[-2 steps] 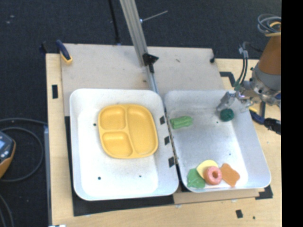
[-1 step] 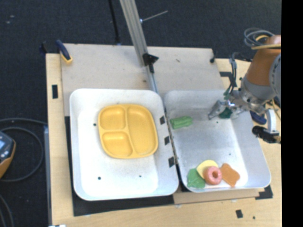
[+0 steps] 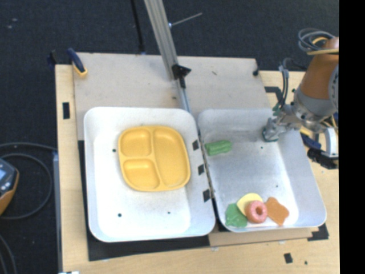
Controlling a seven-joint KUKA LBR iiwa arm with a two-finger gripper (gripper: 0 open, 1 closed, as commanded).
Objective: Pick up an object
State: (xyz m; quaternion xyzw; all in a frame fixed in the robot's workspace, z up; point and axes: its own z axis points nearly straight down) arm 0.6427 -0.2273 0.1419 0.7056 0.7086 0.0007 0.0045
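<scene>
Pincer (image 3: 270, 131) low in the right bin (image 3: 296, 170), grip unclear.
Toys sit away from it: green roll (image 3: 218, 148) beside, pink ring (image 3: 256, 211) nearer us.

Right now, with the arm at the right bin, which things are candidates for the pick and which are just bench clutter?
Belonging to the pick:
- two-finger gripper, over the right white bin
- green cylinder-shaped piece
- pink ring-shaped doughnut toy
- orange flat piece
- green leafy piece
- yellow round piece

Possible pick, or lying about:
- yellow three-compartment plastic plate in the left white bin
</scene>
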